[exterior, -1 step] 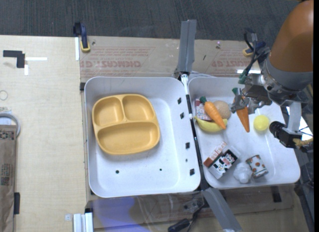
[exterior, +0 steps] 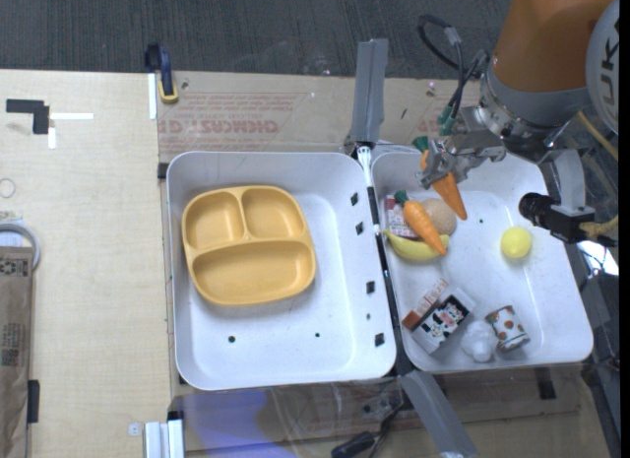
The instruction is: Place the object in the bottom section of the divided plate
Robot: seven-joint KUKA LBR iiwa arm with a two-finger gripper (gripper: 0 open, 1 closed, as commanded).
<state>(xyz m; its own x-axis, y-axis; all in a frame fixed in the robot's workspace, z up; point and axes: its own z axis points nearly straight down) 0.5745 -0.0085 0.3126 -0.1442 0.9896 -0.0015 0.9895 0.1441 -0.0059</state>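
A yellow divided plate lies in the left bin, its large bottom section facing the front. My gripper hangs over the back left corner of the right bin. It is shut on an orange carrot, which dangles from the fingers with its tip pointing down and right. A second carrot with a green top lies just below it on a banana.
The right bin also holds a yellow ball, a small printed carton, a small can and a white lump. A raised divider separates the two bins. The arm's black fitting reaches over the right bin.
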